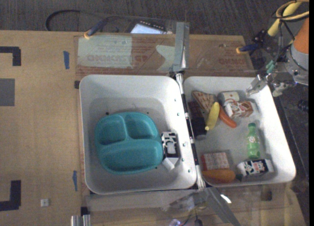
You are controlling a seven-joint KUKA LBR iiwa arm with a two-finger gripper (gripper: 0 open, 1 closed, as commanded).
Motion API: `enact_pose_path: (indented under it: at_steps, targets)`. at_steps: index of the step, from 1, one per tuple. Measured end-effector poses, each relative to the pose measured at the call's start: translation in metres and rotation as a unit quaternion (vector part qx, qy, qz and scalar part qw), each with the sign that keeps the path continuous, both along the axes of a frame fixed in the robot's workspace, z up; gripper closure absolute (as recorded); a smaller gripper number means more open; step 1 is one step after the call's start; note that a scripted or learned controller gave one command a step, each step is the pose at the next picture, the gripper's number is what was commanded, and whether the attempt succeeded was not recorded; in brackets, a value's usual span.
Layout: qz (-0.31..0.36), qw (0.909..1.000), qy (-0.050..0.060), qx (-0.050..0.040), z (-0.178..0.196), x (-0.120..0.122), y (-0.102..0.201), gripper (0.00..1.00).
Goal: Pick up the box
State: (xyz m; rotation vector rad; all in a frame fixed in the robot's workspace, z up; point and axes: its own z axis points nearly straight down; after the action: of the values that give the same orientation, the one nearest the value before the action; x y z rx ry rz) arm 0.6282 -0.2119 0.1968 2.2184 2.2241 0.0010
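Observation:
A small pink and white box [216, 160] lies flat in the right bin [284, 144], near its front edge. My gripper [266, 87] hangs over the right bin's back right corner, far from the box. Its two fingers stand apart, open, with nothing between them. A black and white boxy item [170, 144] lies in the left bin [98, 90], against the right edge of a teal divided plate [128, 141].
The right bin also holds a toast slice [202, 99], a banana [213, 115], a can [228, 96], a red and white carton [240, 109], a green bottle [252, 140], a milk carton [255, 167] and an orange carrot [219, 175] just in front of the box.

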Motion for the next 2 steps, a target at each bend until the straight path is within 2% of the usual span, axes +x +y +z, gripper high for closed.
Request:
enact_pose_path:
  at_steps: [1, 2]
  targets:
    - [-0.06, 0.9982, -0.001, 0.0, -0.111, -0.041, 0.078, 0.0]
    - [-0.152, 0.9884, 0.0, -0.0004, 0.055, -0.088, 0.015, 0.0]
